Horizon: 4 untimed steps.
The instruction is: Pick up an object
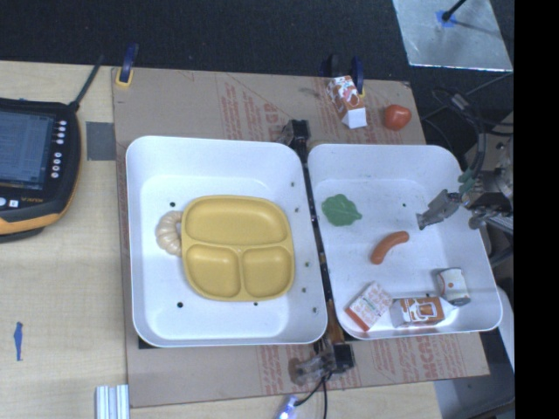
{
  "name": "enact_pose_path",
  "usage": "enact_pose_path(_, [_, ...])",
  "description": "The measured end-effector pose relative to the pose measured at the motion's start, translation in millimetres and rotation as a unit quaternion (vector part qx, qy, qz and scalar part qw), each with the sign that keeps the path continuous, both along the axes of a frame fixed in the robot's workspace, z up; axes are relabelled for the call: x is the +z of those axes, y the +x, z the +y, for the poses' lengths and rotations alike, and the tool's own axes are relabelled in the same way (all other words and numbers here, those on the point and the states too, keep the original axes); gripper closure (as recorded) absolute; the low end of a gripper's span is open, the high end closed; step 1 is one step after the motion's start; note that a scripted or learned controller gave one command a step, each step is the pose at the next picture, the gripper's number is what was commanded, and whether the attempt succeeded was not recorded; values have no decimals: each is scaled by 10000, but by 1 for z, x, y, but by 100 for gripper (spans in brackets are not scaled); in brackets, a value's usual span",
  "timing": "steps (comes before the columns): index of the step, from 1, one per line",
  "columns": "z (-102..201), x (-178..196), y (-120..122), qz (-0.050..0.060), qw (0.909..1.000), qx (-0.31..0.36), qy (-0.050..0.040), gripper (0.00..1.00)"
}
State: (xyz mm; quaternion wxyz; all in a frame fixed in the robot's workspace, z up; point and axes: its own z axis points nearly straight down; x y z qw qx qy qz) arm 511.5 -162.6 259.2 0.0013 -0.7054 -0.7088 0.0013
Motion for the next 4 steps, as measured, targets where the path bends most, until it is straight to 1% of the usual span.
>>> enact_pose_path(1, [45,-101,38,14,10000,10,-1,0])
enact_pose_path(2, [37,-168,37,12,10000,3,-2,0])
enact_pose_path(3, [36,-158,38,17,10000,20,-11,100])
enact_pose_path(4, [121,-67,59,-5,10000,3,4,100])
